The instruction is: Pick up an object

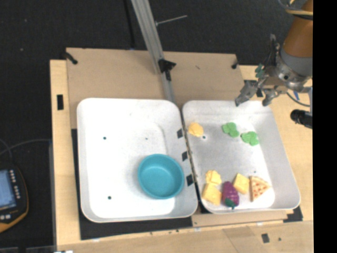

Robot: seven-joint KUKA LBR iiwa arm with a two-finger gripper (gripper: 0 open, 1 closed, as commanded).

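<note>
Triangular orange-and-tan toy pizza slice [258, 187]: right white shallow plastic bin [279, 141], near-right corner; long axis vertical in view, tip toward near rim. End effector [255, 98]: open, empty, above bin's far rim.

Two shallow white bins sit side by side on the tabletop [63, 141]. The left bin [105, 125] holds a blue bowl [160, 176] near its front right corner. The right bin [274, 141] holds a small yellow piece [196, 129] by its left wall, two green pieces [230, 129] [249, 137] close together toward the back, and a cluster along the front: yellow blocks [212, 187], a purple piece [230, 193], another yellow block [241, 183] and a pizza-slice toy [258, 186]. The end effector [255, 97] hangs over the back rim of the right bin, its two fingers spread apart with nothing between them, well apart from the toys.
</note>
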